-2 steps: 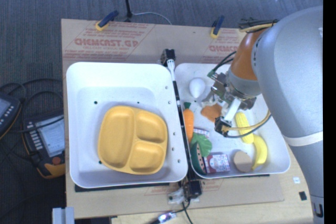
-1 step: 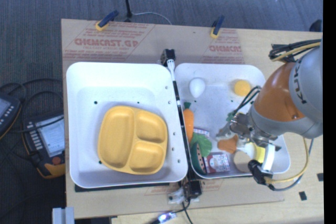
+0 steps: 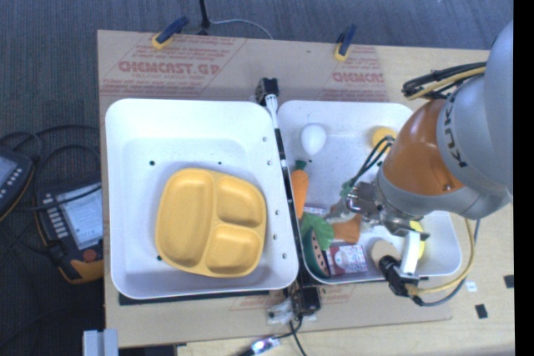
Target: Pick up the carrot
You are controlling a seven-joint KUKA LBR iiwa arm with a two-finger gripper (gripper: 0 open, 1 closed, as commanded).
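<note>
The carrot (image 3: 298, 189) is a small orange toy lying lengthwise along the left wall of the right bin (image 3: 334, 112), close to the divider between the bins. My gripper (image 3: 357, 206) hangs low over the middle of the right bin, a short way to the right of the carrot and apart from it. The grey arm with its orange band (image 3: 421, 158) covers the bin's right half. An orange piece (image 3: 347, 229) shows just below the gripper; what it is I cannot make out.
A white egg (image 3: 313, 137) and a yellow item (image 3: 382, 136) lie at the back of the right bin. Green toys (image 3: 315, 226) and a red packet (image 3: 344, 259) crowd its front. The left bin (image 3: 133, 129) holds a yellow divided plate (image 3: 210, 221).
</note>
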